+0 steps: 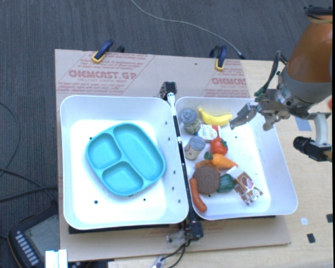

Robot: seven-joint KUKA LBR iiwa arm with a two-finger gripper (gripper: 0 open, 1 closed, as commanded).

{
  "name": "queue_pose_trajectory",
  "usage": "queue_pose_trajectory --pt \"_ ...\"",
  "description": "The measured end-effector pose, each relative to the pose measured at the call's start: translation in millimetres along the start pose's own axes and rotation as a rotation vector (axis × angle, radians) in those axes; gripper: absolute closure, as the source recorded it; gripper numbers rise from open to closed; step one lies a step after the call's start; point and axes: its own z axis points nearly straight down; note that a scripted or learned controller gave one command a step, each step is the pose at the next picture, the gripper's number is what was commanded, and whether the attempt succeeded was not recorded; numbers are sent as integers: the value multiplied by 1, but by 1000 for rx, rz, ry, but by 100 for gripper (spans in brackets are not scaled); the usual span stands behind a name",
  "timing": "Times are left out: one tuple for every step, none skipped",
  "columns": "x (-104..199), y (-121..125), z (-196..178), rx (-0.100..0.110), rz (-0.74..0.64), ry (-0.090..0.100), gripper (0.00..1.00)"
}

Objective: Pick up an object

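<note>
While your gripper (255,116) hangs over the right bin (279,172), I can't tell its state. Your toy food sits heaped at that bin's left side, banana (215,117) uppermost, just beside the gripper.

Dark grey carpet (56,15) under wooden bench (307,228)

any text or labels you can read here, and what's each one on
"CHEMCAST GP": red print on the board, behind the left bin.
"CHEMCAST": same print again on the board behind the right bin, partly cut off.
Packet and jar labels: too small to read.
</note>
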Motion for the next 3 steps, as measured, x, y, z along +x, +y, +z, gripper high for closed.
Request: queue_pose_trajectory --pt "-35 30 131 3 1 0 0" --pt "14 4 174 -7 1 -3 0" --pt "14 5 163 -10 1 -4 100"
